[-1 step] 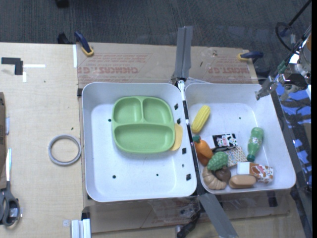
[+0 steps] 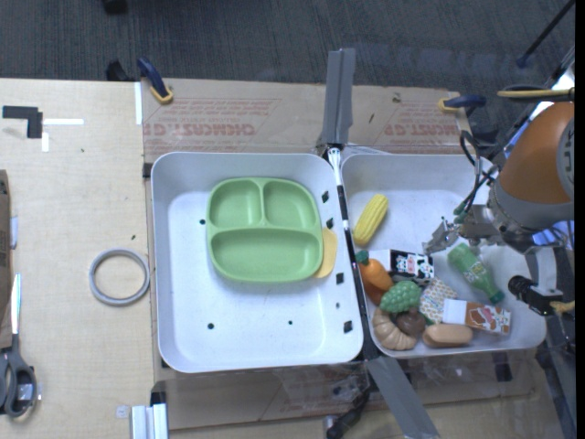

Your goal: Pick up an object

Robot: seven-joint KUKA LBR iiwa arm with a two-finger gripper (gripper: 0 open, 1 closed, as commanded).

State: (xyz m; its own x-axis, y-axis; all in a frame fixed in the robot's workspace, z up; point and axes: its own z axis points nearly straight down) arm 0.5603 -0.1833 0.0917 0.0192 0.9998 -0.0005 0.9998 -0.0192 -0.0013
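Beneath both white bins (image 2: 169, 273) lies a cardboard-covered bench (image 2: 219, 117).

Light wooden counter (image 2: 73, 199) carries two shallow white plastic bins (image 2: 174, 245), a grey tape ring (image 2: 119, 275), metal scissors (image 2: 16, 373), brown cardboard sheet (image 2: 238, 122)

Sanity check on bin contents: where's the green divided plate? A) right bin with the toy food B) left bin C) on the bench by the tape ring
B: the green divided plate lies in the left bin, while the toy corn and other food sit in the right bin.
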